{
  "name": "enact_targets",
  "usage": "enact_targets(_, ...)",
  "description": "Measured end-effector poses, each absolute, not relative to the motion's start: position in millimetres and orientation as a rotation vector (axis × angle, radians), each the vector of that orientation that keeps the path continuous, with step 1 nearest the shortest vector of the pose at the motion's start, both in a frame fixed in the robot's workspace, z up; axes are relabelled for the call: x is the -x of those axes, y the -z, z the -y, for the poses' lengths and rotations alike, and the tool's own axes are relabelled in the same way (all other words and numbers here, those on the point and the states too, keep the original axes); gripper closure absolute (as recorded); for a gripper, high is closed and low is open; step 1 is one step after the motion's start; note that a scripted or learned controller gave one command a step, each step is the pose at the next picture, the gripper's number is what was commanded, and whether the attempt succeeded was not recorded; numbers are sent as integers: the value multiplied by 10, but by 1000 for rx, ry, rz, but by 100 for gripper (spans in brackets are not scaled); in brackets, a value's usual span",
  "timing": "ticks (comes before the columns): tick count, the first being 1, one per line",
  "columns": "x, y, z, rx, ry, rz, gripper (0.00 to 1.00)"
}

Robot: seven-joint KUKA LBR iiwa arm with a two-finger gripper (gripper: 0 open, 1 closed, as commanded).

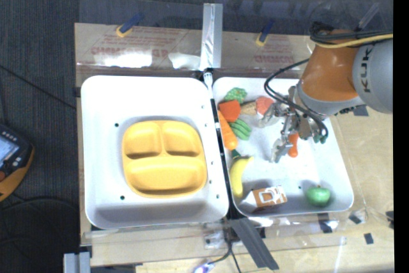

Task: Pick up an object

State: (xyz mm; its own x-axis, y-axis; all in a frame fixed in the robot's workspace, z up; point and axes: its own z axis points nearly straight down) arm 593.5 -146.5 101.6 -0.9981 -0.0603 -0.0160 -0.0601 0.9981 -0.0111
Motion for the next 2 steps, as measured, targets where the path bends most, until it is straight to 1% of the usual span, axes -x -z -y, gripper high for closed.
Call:
enact_targets(1, -5964, -905, 1553, -14, -1, -3131, 0)
enact_targets(2, -5985, -1020, 1557, -13, 7, -3124, 100)
